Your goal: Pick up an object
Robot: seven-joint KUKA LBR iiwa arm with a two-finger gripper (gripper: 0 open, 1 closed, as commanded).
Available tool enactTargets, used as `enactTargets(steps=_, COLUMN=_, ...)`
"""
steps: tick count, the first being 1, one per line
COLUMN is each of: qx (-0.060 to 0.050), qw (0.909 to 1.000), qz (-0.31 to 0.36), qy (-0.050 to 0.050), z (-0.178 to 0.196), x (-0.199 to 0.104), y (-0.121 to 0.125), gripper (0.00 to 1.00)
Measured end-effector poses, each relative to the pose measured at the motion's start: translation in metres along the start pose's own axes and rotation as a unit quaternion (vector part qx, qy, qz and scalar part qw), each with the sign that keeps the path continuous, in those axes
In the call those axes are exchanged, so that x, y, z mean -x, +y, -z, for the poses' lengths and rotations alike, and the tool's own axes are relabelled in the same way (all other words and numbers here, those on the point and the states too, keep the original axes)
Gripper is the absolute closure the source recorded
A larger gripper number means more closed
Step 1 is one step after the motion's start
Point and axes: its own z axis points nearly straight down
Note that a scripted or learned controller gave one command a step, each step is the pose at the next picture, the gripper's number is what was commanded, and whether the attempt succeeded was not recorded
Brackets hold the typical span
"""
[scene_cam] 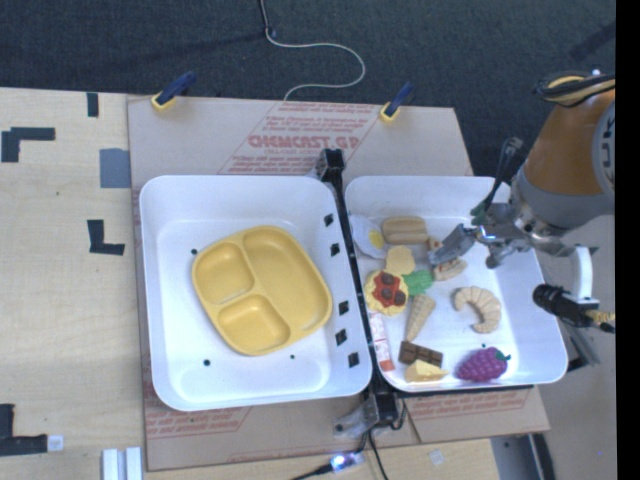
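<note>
At the near rim of the right bin (520,380), around six o'clock, sit a purple grape bunch (483,365) and a chocolate piece (420,354) just beside it. Farther in, a croissant (480,308) lies at four o'clock from the bin's middle, an ice-cream cone (419,315) near centre, and a pizza slice (387,290) at nine o'clock. Beyond them the gripper (447,247) hangs low over a green item (418,281); whether its pincer is open or closed, I cannot tell. A bread loaf (404,231) lies at eleven o'clock. The left bin (170,368) holds a yellow divided plate (262,289).
</note>
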Motion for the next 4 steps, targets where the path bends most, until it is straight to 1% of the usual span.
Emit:
enactTargets(steps=1, qx=0.006, qw=1.0, qz=0.002, qy=-0.001, z=0.007, x=0.0, y=0.003, gripper=0.0)
enactTargets(steps=2, qx=0.004, qw=1.0, qz=0.002, qy=-0.001, z=-0.057, x=0.003, y=0.001, gripper=0.0)
enactTargets(steps=3, qx=0.007, qw=1.0, qz=0.002, qy=-0.002, z=-0.105, x=0.002, y=0.002, gripper=0.0)
enactTargets(steps=4, qx=0.008, qw=1.0, qz=0.002, qy=-0.002, z=-0.092, x=0.002, y=0.002, gripper=1.0)
